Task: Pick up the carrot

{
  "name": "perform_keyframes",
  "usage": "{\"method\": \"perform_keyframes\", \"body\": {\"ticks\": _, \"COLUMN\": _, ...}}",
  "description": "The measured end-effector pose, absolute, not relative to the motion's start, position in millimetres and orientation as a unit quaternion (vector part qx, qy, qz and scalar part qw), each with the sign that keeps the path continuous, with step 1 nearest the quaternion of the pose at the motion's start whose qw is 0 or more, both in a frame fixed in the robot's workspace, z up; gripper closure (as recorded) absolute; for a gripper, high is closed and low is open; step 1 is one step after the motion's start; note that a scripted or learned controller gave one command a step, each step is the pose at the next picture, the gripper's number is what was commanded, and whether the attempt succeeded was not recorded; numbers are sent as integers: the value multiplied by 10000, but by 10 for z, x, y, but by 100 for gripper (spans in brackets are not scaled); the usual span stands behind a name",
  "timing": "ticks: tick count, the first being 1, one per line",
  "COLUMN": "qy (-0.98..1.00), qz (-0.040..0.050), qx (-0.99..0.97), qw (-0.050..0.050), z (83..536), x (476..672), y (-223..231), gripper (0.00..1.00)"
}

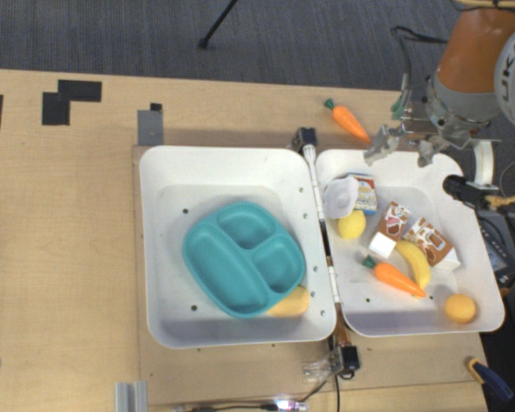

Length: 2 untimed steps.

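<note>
An orange carrot (396, 279) with a green top lies in the right bin (476, 316), near its front, beside a banana (414, 262). A second carrot (348, 122) lies on the wooden bench just behind the bins. My gripper (402, 149) hangs over the back edge of the right bin, to the right of that second carrot. Its fingers (378, 149) stand apart, open, with nothing between them. It is well behind the carrot in the bin.
The right bin also holds a lemon (352, 225), a white cup (341, 199), two snack packets (414, 230), a white cube (382, 246) and an orange (460, 308). In the left bin (154, 230) lie a teal divided plate (244, 257) and a yellow item (291, 303).
</note>
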<state>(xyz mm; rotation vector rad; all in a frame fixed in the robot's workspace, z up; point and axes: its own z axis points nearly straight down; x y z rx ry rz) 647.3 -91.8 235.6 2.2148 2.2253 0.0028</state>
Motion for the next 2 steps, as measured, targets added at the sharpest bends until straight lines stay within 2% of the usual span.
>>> {"method": "perform_keyframes", "body": {"ticks": 1, "qy": 7168, "qz": 8, "qx": 6973, "qw": 10, "z": 2347, "x": 5807, "y": -640, "gripper": 0}}
{"method": "perform_keyframes", "body": {"ticks": 2, "qy": 7277, "qz": 2, "qx": 6859, "qw": -2, "z": 1839, "x": 5035, "y": -463, "gripper": 0}}
